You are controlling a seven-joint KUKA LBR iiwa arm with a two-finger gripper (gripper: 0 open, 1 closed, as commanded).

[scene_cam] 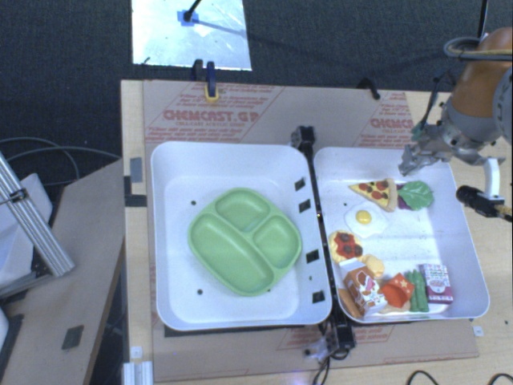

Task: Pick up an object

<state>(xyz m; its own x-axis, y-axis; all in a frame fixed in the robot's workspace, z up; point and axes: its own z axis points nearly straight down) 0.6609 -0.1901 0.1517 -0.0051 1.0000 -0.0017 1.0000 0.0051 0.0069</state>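
The protective film on the board (240, 115) under the two bins carries red lettering. In the upper middle of the frame, just above the left bin (172, 163), one line reads "CHEMCAST", followed by letters that look like "GP". The same red print repeats toward the upper right, above the right bin (473, 283), where it runs at a slant and is partly cut off. Smaller lines beneath it are too fine to read.
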